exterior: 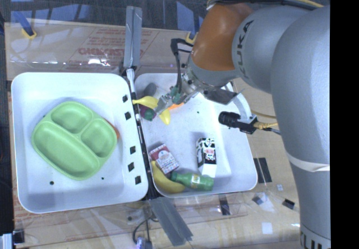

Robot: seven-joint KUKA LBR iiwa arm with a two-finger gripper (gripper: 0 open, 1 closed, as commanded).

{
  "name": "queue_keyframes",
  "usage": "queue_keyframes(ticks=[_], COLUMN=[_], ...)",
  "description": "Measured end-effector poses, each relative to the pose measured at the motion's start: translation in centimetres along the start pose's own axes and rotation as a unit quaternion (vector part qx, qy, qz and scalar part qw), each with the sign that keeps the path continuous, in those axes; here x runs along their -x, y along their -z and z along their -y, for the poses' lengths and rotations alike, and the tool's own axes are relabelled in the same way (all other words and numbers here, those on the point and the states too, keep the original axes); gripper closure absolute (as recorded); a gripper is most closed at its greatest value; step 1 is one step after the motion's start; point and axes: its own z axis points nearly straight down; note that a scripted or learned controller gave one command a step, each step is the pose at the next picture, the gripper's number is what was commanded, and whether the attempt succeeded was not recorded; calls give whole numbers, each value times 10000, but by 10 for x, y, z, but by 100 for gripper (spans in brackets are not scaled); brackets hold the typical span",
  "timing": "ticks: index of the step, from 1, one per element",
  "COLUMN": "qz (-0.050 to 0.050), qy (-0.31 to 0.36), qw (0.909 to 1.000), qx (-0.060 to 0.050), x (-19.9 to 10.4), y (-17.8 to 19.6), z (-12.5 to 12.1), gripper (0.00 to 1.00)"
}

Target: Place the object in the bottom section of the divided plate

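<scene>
Near rim of the right bin: a green bottle lies over a curved yellow banana, w/ a small red-and-white box and a black-and-white milk carton just behind. Bare white floor opens mid-bin. At the far-left corner the end effector sits low among small yellow, orange and dark toy pieces; cannot tell its finger state. In the left bin, the smooth green divided plate, three rounded sections, lies w/ open room round it.
</scene>
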Motion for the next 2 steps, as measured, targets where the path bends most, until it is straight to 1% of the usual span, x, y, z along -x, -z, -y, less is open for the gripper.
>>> queue_keyframes(ticks=[1,2], qz=[17,40], qy=[-56,2241], qw=[10000,9746], qx=[20,30], x=[-48,-78], y=[30,47], z=[-63,-113], gripper=[100,100])
